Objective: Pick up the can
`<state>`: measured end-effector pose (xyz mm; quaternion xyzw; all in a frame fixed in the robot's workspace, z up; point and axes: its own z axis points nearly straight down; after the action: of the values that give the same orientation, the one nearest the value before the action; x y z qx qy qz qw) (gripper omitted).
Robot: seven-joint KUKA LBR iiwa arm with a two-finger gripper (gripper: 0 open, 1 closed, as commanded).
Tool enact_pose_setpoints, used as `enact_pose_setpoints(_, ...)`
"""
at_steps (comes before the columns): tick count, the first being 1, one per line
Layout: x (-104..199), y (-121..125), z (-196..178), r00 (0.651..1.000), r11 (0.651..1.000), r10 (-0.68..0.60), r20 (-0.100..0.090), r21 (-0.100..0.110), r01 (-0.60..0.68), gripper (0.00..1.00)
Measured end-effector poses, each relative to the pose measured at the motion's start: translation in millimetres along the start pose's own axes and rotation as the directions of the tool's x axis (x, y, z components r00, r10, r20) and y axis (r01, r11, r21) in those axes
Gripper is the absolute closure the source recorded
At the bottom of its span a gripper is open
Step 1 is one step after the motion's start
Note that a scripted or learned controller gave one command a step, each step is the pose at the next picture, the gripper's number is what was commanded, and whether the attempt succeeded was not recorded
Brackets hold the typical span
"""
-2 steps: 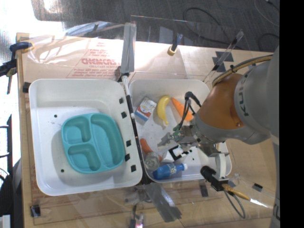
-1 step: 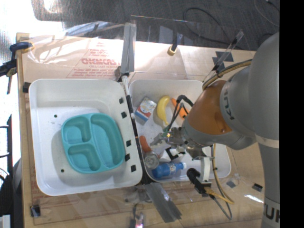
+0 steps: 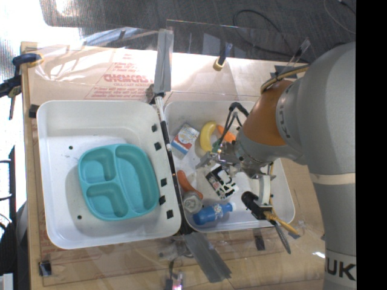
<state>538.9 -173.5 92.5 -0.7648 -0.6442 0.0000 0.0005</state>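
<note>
Operator: Where was the can [image 3: 192, 203], and how would it likely handle?

Technician: It lay near the lower left corner of the right bin [image 3: 284, 189], touching or just beside a blue bottle [image 3: 213, 213]. Judged rigid, light, smooth-walled and liable to roll or slip; a grasp across its cylindrical body appeared best.

Operator: State of the gripper [image 3: 219, 162]?

Technician: It sat low in the frame's centre-right, amid the clutter; its opening could not be determined, nor any held item.

Operator: Bin contents?

Technician: The right bin also held a yellow item [image 3: 208, 135], a small carton [image 3: 184, 139] and a black-and-white item [image 3: 221, 183]. The left bin [image 3: 51, 125] held a teal divided tray [image 3: 118, 180].
</note>
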Motion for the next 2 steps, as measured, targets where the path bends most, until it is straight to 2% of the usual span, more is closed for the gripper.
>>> enact_pose_setpoints(1, -23.1, -17.4, -5.9, 0.977, 0.977, 0.214, 0.0, 0.006, -0.214, 0.0)
enact_pose_setpoints(2, -21.7, -17.7, -15.0, 0.978, 0.978, 0.207, -0.002, 0.011, -0.207, 1.0)
